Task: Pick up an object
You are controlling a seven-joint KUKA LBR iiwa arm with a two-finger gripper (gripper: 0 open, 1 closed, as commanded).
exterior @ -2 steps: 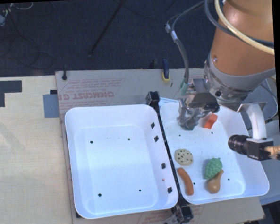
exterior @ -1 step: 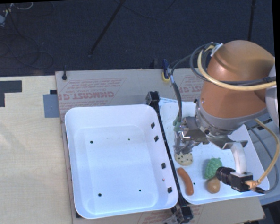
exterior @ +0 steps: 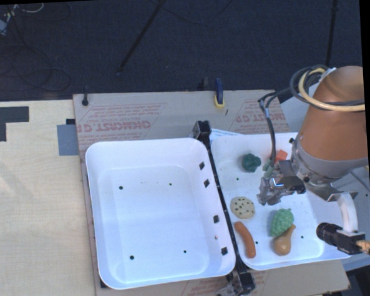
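Arm: a grey arm with an orange band (exterior: 336,113) is seen reaching in from the right, over the right bin.
Hand: the hand (exterior: 270,193) is held low above the right bin's floor, between the dark green object and the broccoli-like piece; whether it is released or clenched cannot be told, and nothing is seen grasped in it.
Right bin: the right bin (exterior: 316,254) is seen holding all the loose objects.
Dark green object: a dark green object (exterior: 251,162) is placed near the far side of the right bin, just left of the hand.
Cookie: a round speckled cookie (exterior: 242,207) is laid on the bin floor, left of the hand and apart from it.
Sausage: an orange-red sausage (exterior: 245,239) is laid near the bin's left wall, below the cookie.
Broccoli: a light green broccoli-like piece (exterior: 281,221) is set just below the hand.
Pear: a brown-yellow pear-like piece (exterior: 283,242) is found touching the broccoli's lower edge.
Left bin: the left bin (exterior: 99,181) is set beside the right one, their walls meeting in the middle.
Surface: both bins are borne by a cardboard-covered surface (exterior: 139,119).
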